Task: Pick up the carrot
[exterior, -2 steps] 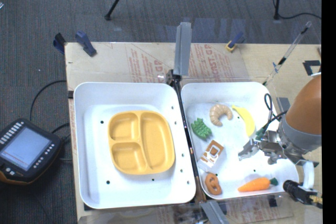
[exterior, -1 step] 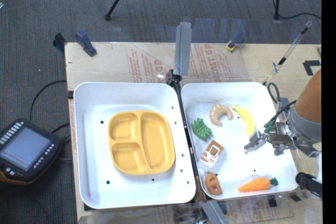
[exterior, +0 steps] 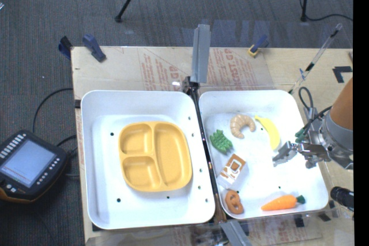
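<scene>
The arm [exterior: 346, 118] is cut off at the right edge

Smooth glossy plastic carrot [exterior: 281, 203], matt yellow plastic tray [exterior: 154, 156], smooth white bins [exterior: 92, 124], bare metal pincer [exterior: 283, 154]

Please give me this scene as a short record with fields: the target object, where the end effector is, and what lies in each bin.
target: carrot, lying near the front edge of the right bin, green top pointing right
end effector: over the right bin, above the carrot in the picture, nothing between its fingers
right bin contents: croissant, banana, green toy, small box, pretzel, carrot
left bin contents: yellow divided plate
</scene>
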Motion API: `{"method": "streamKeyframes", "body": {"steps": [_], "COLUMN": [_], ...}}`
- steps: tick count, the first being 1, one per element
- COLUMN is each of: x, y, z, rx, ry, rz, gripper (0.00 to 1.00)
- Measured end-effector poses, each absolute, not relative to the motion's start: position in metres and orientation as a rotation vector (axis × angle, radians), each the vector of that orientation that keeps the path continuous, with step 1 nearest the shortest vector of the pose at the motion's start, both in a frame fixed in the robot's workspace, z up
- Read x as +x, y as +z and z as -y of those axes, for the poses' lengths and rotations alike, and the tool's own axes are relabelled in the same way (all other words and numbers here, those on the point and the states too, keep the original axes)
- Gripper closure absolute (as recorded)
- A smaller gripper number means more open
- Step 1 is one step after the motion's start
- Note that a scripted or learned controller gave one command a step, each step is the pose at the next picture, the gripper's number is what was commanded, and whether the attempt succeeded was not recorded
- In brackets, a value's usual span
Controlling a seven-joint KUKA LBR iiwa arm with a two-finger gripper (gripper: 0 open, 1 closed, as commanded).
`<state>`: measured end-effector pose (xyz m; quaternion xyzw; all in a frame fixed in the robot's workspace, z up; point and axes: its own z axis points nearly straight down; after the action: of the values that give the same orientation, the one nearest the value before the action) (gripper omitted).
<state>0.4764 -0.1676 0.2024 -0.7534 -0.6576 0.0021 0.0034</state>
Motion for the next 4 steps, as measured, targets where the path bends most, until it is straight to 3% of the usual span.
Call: {"method": "streamKeyframes", "body": {"steps": [1,2,3,4], "x": [0.477,0.543,0.475,0.477], "y": [0.206,0.182,0.148,0.174], "z": [0.181,0.198,0.149,0.152], "rx": [-2.348,-2.292,-2.154,-2.058], "ry": [0.008,0.009,0.009,0.004], "rz": [2.075,2.135,2.269,2.364], "gripper": [0.0,0.0,0.0,0.0]}}
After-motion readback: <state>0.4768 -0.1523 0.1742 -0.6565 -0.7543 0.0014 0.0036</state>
